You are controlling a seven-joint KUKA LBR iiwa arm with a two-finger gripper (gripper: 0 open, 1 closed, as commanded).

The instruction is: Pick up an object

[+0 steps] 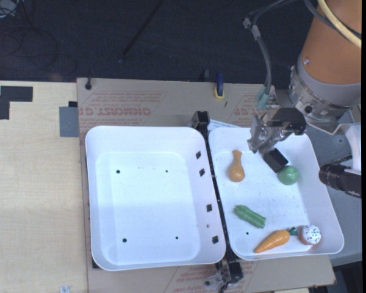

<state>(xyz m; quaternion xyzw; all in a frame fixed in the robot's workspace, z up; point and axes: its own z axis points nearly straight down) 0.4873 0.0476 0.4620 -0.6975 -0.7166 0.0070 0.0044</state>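
Note:
The right bin (329, 218) holds several small toys. A tan gourd-shaped piece (236, 166) lies near its upper left, and a green ball (288, 175) sits to the right of it. Lower down are a green pickle-like piece (249, 215), an orange carrot (272, 241) and a white speckled ball (310, 234). My gripper (265, 152) hangs over the bin's upper part, between the gourd and the green ball. It is open, with nothing between its fingers. One dark fingertip (274, 160) sits just left of the green ball.
The left bin (97, 163) lies beside the right one, with a black divider strip (207, 176) between them. The arm's grey wrist and orange band (332, 35) fill the upper right. A black cylinder (338, 179) juts in at the right edge.

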